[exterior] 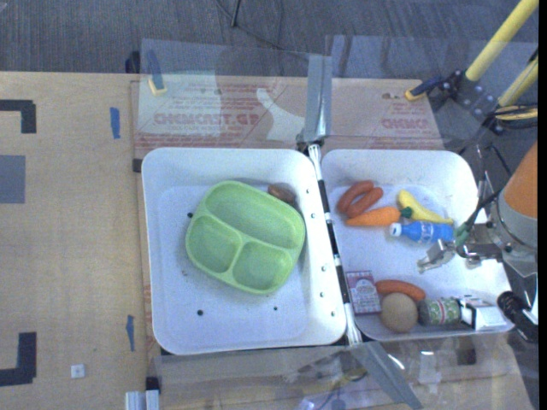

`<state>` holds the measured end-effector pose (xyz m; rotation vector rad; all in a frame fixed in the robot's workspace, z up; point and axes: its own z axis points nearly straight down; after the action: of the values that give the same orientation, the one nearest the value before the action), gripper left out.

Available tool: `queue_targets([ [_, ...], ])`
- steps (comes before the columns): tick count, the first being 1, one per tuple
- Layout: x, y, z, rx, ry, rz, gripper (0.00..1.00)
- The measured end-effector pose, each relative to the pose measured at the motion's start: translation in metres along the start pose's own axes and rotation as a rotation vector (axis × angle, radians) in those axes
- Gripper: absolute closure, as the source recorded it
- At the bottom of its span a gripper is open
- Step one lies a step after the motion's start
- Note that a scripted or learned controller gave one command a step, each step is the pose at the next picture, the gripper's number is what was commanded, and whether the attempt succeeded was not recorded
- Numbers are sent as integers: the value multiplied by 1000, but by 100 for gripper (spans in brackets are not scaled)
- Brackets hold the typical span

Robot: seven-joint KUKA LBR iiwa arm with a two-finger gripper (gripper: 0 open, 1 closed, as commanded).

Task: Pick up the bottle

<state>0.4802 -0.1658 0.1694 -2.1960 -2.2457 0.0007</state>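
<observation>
The bottle (425,231) is blue with a white cap and lies on its side in the right bin (466,171), cap pointing left, just below a yellow banana (420,207). My gripper (443,254) hangs at the bottle's lower right, close to its base end. Its fingers look open, with nothing between them. The bottle rests on the bin floor.
Around the bottle lie two red sausages (359,197) and a carrot (373,218). At the front are a red carton (365,291), another sausage (400,289), a brown round item (398,312), a green can (440,312) and a white box (483,314). The left bin (162,254) holds a green divided plate (246,237).
</observation>
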Motion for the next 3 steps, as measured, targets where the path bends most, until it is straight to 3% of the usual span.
queue_targets([
  [1,-17,-1,-21,-1,-1,-22,0],
  [2,-42,59,77,1,1,-32,0],
  [3,-42,59,77,1,1,-33,0],
])
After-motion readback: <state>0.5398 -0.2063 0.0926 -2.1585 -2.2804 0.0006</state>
